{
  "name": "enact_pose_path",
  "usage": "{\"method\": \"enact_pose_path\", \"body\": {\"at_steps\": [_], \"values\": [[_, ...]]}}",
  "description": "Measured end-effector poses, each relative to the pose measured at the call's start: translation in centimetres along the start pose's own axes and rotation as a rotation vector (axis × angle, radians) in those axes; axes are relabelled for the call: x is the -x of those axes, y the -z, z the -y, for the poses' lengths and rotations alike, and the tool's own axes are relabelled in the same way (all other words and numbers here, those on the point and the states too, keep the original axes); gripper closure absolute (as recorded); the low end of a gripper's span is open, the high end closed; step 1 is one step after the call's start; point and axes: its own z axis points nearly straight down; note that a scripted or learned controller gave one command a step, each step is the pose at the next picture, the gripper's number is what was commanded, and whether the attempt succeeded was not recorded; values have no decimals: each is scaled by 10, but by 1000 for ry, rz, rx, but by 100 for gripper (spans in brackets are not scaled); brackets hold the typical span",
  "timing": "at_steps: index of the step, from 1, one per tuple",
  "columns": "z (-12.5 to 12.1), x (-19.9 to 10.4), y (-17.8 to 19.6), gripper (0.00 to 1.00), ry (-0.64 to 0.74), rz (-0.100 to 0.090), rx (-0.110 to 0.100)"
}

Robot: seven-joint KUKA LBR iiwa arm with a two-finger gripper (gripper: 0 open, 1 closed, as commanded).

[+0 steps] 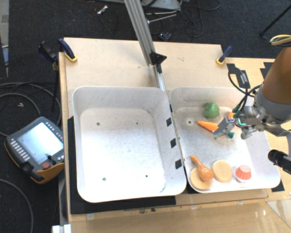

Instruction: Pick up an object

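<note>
In the right bin, my gripper hangs over the middle of the floor, open. Its fingers are spread and I see no object between them. An orange carrot lies just left of the left finger, close to its tip. A green ball sits behind the carrot. Along the bin's front edge lie an orange pear-shaped toy, a tan disc and a pink-and-white cupcake-like piece.
The left bin stands beside the right one, their walls meeting at a divider. A slanted metal pole rises behind the bins. A teach pendant lies on the floor to the left.
</note>
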Motion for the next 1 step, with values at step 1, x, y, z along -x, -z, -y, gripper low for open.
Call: {"method": "enact_pose_path", "body": {"at_steps": [1], "values": [[-1, 0, 2, 0, -2, 0, 4]]}}
